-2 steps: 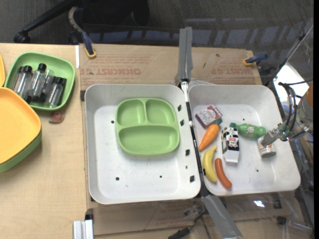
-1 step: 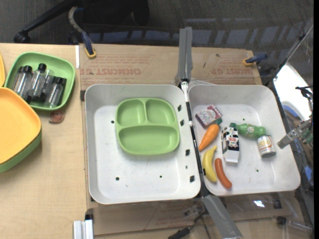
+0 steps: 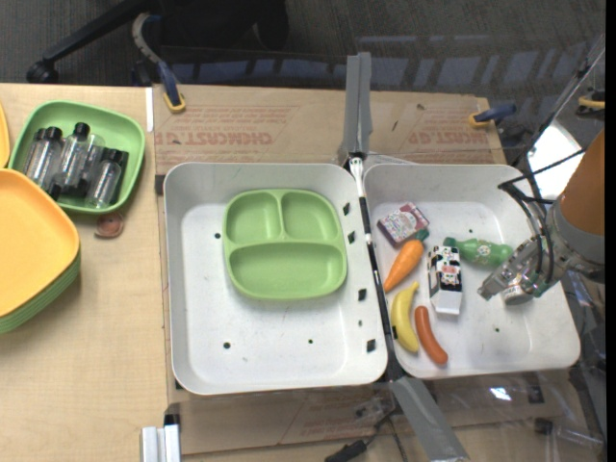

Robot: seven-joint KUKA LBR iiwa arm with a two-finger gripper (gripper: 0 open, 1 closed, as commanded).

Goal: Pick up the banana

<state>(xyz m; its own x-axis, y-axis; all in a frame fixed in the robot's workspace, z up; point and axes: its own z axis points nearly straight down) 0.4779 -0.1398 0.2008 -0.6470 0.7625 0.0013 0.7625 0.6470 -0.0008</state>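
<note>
Trouble looms: the curved yellow banana [image 3: 403,318] lies by the left wall of the right-hand shallow white bin [image 3: 563,354], touching a red-orange sausage [image 3: 430,335]; the metal two-finger gripper [image 3: 507,283], its state unreadable, risks grabbing the sausage.

Dark grey carpet [image 3: 462,8] is seen behind the bench. A black office chair base [image 3: 144,8] is parked on it, left of centre. Brown cardboard sheet [image 3: 260,128] is laid under the bins, clamped at its far corners by a blue-orange clamp [image 3: 171,92] and another clamp [image 3: 491,115]. Left of the cardboard, a light wood tabletop [image 3: 77,373] is seen. Lighting is even.
</note>
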